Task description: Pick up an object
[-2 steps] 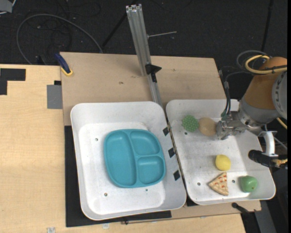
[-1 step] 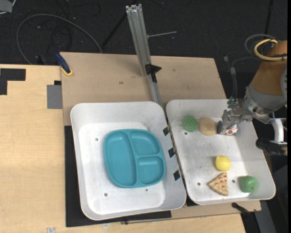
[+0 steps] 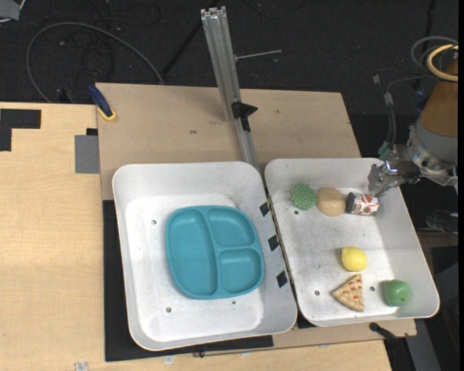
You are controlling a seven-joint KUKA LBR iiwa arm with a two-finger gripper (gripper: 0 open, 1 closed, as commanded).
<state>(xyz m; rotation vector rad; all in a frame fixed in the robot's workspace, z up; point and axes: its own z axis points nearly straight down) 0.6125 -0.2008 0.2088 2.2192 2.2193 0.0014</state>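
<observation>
The right bin (image 3: 317, 284) holds a green bumpy piece (image 3: 302, 196), a tan rounded piece (image 3: 331, 202), a red-and-white can (image 3: 363, 204) lying on its side, a yellow lemon (image 3: 354, 259), a pizza slice (image 3: 349, 293) and a green apple (image 3: 396, 292). My gripper (image 3: 384, 176) hangs at the bin's far right rim, just above and right of the can. No object shows between its tips.
The left bin (image 3: 139, 207) carries a teal divided tray (image 3: 214, 250). An upright aluminium post (image 3: 226, 76) stands behind the bins. Black clips (image 3: 271, 242) sit along the seam between the bins. The arm's wrist (image 3: 437, 122) fills the right side.
</observation>
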